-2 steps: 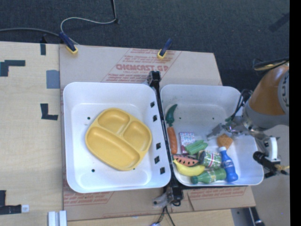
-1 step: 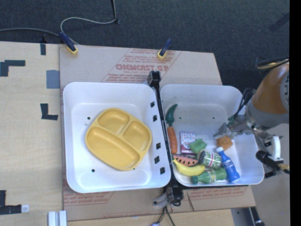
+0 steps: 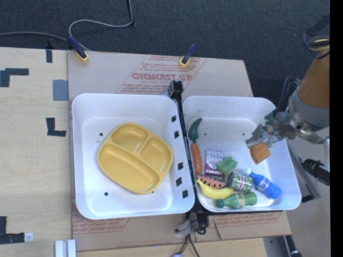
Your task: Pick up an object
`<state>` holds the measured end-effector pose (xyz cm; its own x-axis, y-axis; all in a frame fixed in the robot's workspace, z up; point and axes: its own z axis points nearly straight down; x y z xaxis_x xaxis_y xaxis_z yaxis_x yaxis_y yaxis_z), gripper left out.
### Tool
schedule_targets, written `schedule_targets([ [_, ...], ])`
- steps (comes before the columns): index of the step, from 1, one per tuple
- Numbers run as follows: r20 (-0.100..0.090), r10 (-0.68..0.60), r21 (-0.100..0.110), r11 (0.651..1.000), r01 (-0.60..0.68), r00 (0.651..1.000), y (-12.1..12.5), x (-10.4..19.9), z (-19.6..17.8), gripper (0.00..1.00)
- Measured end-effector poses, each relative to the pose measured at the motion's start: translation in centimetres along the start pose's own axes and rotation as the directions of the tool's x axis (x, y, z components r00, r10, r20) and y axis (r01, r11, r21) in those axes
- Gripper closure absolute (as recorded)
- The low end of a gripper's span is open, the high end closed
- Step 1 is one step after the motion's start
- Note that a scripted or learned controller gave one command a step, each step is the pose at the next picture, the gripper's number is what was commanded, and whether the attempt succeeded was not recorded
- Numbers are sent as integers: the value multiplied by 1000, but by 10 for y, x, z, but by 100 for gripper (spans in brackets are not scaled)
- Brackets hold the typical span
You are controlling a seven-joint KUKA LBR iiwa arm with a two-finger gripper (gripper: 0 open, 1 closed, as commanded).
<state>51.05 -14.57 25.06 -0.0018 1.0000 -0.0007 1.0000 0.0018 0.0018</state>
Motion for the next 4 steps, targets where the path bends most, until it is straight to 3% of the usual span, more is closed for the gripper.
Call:
schedule_targets([
  [1,-1,0,2,1000,1,1000,-24,76,-26,100],
  [2,-1,-1,2,1000,1,1000,-26,142,-26,100],
  [4,0,0,3,1000,0,1000,-26,153,-13,100],
])
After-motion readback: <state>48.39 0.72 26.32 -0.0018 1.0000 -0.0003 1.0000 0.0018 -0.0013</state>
